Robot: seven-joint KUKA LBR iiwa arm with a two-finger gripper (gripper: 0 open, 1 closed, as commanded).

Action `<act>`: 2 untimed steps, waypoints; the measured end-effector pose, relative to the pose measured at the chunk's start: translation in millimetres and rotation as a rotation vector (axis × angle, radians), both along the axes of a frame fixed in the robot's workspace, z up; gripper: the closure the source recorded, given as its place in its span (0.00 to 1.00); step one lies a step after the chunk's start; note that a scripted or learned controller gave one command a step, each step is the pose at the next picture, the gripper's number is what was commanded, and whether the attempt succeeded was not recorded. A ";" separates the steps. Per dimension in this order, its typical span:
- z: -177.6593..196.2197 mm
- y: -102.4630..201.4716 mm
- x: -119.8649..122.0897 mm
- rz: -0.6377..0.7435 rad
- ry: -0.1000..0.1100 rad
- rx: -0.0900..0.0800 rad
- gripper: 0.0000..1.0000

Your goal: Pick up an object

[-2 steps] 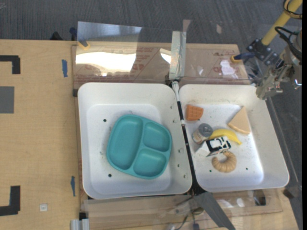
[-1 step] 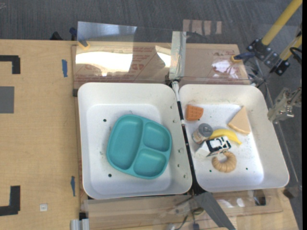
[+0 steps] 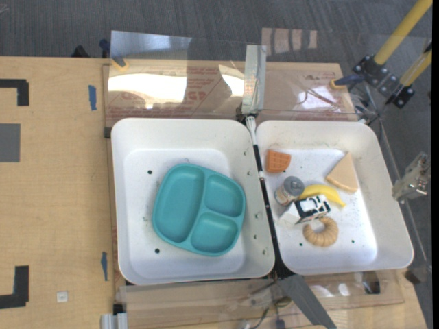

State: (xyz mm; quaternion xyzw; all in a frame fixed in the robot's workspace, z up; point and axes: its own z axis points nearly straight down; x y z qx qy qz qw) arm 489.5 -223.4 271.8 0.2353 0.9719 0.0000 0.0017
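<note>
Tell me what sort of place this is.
Probably a robotics lab's grasping test bench. Two white bins sit side by side on a cardboard-covered bench; the left holds a teal divided plate, the right toy food such as a banana and a bagel.

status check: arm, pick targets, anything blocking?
Gripper at right bin's right rim, holding nothing. Banana, bagel, small can clustered mid-bin, touching. Teal plate alone in left bin.

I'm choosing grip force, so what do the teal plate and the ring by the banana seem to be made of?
The teal plate looks like hard moulded plastic: uniform colour, smooth divided wells, a soft sheen. The ring looks matte and rough, tan with mottling, perhaps foam or a toy doughnut; the view leaves that open.
</note>
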 end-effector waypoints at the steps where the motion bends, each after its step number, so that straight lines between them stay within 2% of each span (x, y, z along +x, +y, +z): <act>1: 3.6 0.0 -8.6 -0.473 -0.002 0.000 1.00; 2: 20.3 -0.1 -8.9 -0.944 -0.002 0.002 1.00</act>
